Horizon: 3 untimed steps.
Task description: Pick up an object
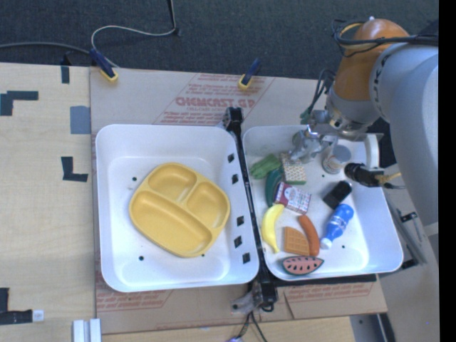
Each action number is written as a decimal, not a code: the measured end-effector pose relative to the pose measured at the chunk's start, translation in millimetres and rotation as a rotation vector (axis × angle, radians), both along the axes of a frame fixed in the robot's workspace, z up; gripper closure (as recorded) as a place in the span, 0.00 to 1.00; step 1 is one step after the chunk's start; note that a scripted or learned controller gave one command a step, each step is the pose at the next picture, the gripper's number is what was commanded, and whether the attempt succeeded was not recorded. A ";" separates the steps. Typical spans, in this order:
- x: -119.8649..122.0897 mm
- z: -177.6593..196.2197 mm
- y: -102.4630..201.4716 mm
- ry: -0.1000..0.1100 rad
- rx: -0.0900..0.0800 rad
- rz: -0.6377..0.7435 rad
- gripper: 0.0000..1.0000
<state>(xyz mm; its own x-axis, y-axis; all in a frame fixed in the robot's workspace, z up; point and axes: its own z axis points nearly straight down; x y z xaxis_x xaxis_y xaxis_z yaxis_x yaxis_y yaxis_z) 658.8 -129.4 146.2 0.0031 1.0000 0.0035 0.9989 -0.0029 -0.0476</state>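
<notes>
Cardboard (pixel 142 98) covers the bench beneath two white bins, and we see dark carpet beyond. At the left, the left bin (pixel 114 212) holds a yellow divided plate (pixel 179 209). Moving right, the right bin (pixel 377 248) carries a green piece (pixel 265 167), a banana (pixel 271 226), a waffle (pixel 295 240), a watermelon slice (pixel 302 265), a small pink packet (pixel 293 197), a sausage (pixel 309 231), a blue bottle (pixel 337 224) and a black block (pixel 337 194). Near that bin's far edge the gripper (pixel 306 147) hangs low over a checkered cracker (pixel 293 171); we cannot tell whether its fingers are parted or closed, and we see nothing between them
</notes>
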 end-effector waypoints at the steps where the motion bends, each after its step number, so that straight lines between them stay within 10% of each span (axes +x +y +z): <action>1: 9.4 18.2 36.3 -0.046 -0.004 0.005 1.00; 2: 9.3 18.0 36.1 -0.046 -0.004 0.005 0.00; 3: 12.3 -56.2 29.1 -0.056 -0.007 0.005 0.00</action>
